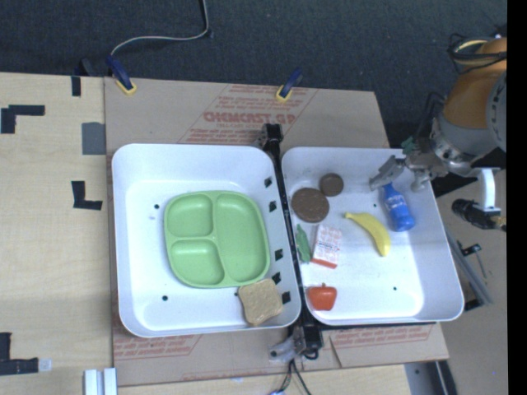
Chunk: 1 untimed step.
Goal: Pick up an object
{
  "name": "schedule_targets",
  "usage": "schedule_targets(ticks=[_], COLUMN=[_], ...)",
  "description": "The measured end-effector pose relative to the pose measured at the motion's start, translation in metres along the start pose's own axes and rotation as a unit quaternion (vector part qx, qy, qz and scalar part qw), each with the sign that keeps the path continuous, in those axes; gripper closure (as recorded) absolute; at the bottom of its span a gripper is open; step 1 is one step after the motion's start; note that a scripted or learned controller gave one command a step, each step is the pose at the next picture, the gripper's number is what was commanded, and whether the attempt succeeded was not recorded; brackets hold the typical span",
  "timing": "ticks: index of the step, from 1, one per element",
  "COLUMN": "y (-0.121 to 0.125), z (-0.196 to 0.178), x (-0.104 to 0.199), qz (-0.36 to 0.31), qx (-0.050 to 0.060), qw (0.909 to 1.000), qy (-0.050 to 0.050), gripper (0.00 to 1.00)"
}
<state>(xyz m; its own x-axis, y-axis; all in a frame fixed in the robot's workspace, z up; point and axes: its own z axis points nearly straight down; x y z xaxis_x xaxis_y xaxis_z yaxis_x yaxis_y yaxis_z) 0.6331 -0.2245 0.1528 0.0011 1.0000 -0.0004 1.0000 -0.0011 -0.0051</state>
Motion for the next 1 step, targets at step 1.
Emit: schedule_targets(ticks=[1], y=[-0.0428], z=[0.0655], x=[0.0485], qz=[-0.002], qx=[-0.004], qw=[1.0000], qy=[0.001], gripper=[0.00])
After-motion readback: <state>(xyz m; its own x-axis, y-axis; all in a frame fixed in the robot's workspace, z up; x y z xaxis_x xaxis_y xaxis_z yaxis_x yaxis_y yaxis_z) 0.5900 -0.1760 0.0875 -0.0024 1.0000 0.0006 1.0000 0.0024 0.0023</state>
